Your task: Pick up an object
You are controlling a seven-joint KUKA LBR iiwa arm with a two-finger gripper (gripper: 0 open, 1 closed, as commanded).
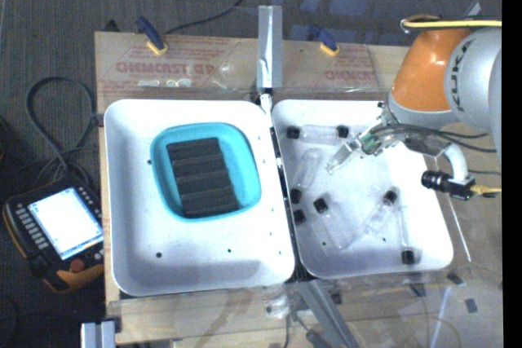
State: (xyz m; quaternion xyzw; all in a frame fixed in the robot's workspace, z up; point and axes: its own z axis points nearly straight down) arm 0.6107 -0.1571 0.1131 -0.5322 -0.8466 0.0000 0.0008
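The right bin [424,253] holds several clear plastic pieces with small black caps. One clear piece [305,168] lies near the bin's left wall and another [377,218] lies toward the middle. Black caps [320,205] dot the bin floor, one [407,256] near the front right corner. My gripper [349,151] hangs over the upper middle of this bin, below the orange band [424,73] of the arm. It points down and to the left, close to a clear piece. I see nothing clearly held in it.
The left bin [139,257] carries a blue tray [247,175] with a black ridged block [204,175] in it. A metal divider post [268,45] stands behind the bins. A handheld pendant [57,228] lies off the bench at left.
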